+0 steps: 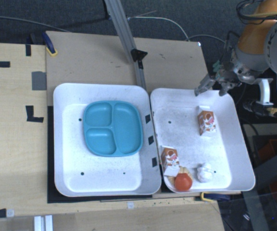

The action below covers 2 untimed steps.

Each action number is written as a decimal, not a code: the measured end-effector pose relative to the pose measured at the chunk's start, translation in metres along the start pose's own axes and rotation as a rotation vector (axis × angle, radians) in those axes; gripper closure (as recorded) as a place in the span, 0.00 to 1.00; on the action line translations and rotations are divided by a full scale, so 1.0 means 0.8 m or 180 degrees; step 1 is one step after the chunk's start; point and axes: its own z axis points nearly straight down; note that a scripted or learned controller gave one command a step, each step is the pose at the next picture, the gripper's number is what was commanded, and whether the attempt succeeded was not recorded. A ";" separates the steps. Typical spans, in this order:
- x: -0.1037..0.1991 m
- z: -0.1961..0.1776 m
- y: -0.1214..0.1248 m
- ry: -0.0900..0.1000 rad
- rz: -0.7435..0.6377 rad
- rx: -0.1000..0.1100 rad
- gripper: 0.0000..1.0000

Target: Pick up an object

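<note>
1. Lowest in the view, and so probably nearest the camera, sits a red ball [183, 182] at the near rim of the right bin [225, 129], touching a small carton [170, 159] just behind it and close beside a white lump [205, 172].
2. Any of these would serve the task; the likeliest target is the second carton [206, 121], which lies by itself up the right bin, well apart from the red ball and closest to the gripper [209, 88].
3. That carton looks light and fairly stiff, probably thin card that would dent under a hard squeeze. Taking it across its narrow sides, near the middle, seems the safest hold.
4. The gripper hangs over the far rim of the right bin, beyond the lone carton, with its two fingers spread apart and nothing between them.
5. A blue divided plate [113, 128] lies in the left bin [66, 143], far from the red ball.
6. The white lump is too small and pale against the bin to name. The carton printing is unreadable, and the arm [258, 42] is cut off at the picture's edge.
</note>
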 end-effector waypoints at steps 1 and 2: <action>0.000 0.000 0.000 -0.0001 0.0001 0.0001 0.00; -0.001 0.057 -0.008 0.0002 0.0002 0.0015 0.00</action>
